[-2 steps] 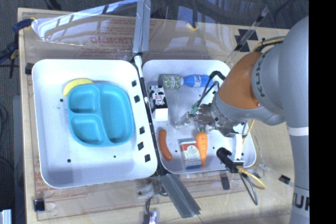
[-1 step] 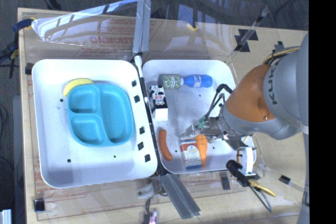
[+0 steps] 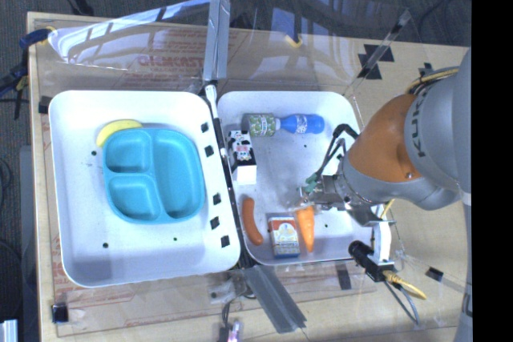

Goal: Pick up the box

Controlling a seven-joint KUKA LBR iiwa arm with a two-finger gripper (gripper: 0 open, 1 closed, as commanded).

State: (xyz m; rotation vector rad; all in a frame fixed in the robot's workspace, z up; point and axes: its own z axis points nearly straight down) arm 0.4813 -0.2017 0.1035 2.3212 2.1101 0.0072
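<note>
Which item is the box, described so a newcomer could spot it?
Look in the right bin, along its near edge. The box lies there between a sausage on its left and a carrot on its right. It is the only squared-off item of the three, with an orange top and a pale blue-grey lower part.

We cannot resolve the fingers of the grey two-finger gripper [image 3: 314, 196]; the arm's own wrist covers them. The print on the small orange-and-white carton box [image 3: 284, 237] is too small to read. The yellow rounded object [image 3: 117, 129] is largely hidden under the blue divided plastic tray [image 3: 153, 175].
</note>
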